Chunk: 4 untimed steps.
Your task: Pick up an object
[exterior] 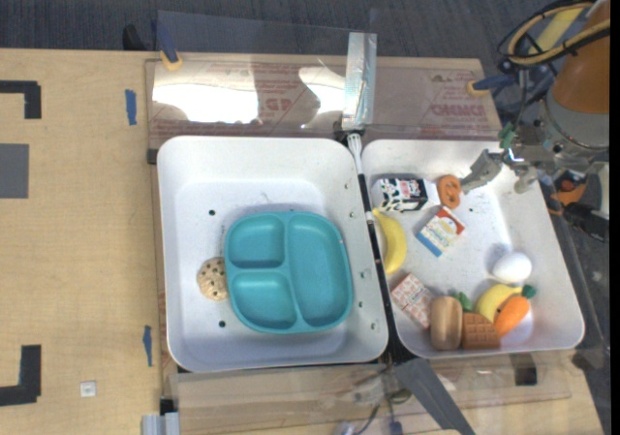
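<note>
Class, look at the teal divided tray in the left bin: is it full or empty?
Empty: all three compartments of the teal tray show bare teal. The cookie lies beside it.

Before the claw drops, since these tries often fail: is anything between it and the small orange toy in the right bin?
Nothing visible. The claw hovers just right of the orange toy, with bare bin floor between them. The milk carton lies on the toy's far side.

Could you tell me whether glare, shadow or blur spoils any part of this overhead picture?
In the camera view, bright glare washes the clear panel behind the bins; the teal tray and the toy food in the right bin are evenly lit with faint shadows; the gripper looks slightly soft, and small items like the cookie lack fine detail.
</note>
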{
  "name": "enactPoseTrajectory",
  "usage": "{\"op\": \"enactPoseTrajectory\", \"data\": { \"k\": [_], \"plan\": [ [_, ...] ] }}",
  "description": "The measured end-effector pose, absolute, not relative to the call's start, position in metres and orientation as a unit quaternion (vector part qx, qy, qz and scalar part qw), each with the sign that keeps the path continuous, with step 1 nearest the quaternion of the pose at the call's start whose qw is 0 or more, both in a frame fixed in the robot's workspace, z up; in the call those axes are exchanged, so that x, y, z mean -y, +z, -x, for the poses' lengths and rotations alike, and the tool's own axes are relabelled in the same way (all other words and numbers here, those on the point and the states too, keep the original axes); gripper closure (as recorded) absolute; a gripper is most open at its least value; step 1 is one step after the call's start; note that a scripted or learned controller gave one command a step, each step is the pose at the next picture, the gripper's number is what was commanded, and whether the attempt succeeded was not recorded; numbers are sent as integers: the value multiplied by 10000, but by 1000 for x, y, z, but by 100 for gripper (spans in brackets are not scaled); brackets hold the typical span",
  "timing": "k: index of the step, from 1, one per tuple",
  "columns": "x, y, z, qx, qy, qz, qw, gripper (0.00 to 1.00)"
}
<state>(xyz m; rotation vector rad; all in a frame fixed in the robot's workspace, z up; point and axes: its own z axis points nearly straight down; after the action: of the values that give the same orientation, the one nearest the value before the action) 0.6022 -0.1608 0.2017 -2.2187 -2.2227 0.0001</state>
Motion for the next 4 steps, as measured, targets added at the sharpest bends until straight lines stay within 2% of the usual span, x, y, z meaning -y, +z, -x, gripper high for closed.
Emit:
{"op": "enactPoseTrajectory", "data": {
  "k": [1,2,3,4],
  "plan": [
    [161,202,-602,7078,0,7065,5,0],
    [186,130,-662,6669,18,7451,16,0],
    [153,94,-599,6606,-67,7507,-74,0],
    [129,87,-546,6745,-11,7383,-11,0]
  ]
}}
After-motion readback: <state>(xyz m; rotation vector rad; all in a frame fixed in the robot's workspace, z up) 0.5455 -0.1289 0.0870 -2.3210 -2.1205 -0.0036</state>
